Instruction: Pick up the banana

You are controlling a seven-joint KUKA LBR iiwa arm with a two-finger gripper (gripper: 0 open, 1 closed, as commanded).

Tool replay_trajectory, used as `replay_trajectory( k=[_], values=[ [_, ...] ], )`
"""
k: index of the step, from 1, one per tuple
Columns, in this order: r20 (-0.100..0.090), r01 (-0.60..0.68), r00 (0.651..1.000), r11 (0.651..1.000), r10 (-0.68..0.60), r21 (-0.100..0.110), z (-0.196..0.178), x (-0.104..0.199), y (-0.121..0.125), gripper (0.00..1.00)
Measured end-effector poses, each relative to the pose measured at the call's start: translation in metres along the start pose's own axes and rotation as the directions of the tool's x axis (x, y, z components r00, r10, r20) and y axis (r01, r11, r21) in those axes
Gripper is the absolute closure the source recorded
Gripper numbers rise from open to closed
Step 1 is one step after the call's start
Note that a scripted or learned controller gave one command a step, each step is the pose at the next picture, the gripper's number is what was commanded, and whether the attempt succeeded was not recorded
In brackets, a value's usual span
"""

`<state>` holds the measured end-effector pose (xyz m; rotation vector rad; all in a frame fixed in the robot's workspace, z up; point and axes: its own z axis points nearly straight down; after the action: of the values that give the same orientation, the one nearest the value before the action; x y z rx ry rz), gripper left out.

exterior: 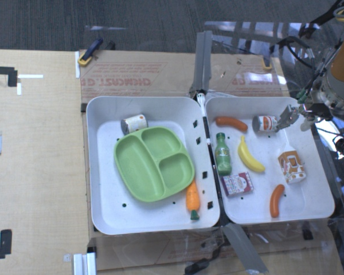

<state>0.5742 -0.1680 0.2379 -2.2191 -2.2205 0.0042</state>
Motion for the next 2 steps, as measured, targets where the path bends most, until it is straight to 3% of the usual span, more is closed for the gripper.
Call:
replay_trajectory(
  k=[1, 2],
  values=[
    [0.0, 0.0, 1.0, 1.0, 0.0, 0.0, 0.0, 0.0, 0.0, 0.0],
    [0.0, -0.079, 0.997, 0.997, 0.079, -0.003, 0.147, 0.041, -0.03, 0.0]
  ],
)
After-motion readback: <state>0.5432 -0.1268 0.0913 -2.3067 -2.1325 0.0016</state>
